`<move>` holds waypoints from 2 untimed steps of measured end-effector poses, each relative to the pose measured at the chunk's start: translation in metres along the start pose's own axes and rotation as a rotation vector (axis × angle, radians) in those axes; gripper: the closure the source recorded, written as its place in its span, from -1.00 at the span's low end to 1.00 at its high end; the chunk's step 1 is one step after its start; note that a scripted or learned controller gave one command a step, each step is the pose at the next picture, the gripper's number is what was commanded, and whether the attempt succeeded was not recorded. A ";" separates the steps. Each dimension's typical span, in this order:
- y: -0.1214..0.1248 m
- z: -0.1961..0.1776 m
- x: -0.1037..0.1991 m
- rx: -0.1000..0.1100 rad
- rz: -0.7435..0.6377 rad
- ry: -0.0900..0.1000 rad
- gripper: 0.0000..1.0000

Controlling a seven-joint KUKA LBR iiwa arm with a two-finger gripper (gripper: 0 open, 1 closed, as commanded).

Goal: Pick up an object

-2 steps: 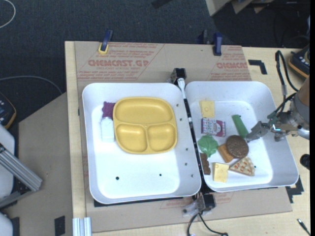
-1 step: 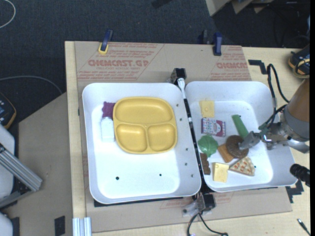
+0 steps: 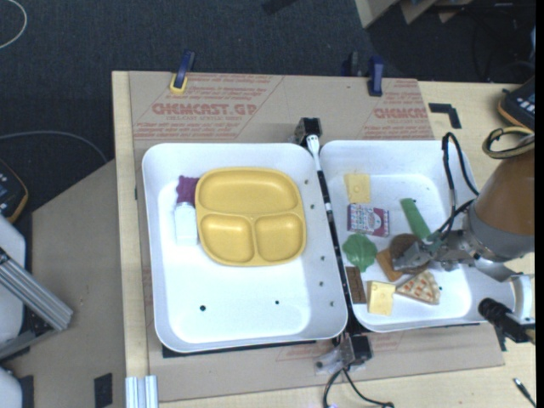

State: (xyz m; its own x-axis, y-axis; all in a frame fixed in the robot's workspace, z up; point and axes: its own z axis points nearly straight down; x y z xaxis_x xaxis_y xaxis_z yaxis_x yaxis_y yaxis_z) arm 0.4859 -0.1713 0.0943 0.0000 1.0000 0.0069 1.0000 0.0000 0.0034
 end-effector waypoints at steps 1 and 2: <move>0.004 0.003 0.001 -0.003 -0.002 -0.002 -1.00; 0.006 -0.010 -0.001 -0.012 0.000 -0.008 1.00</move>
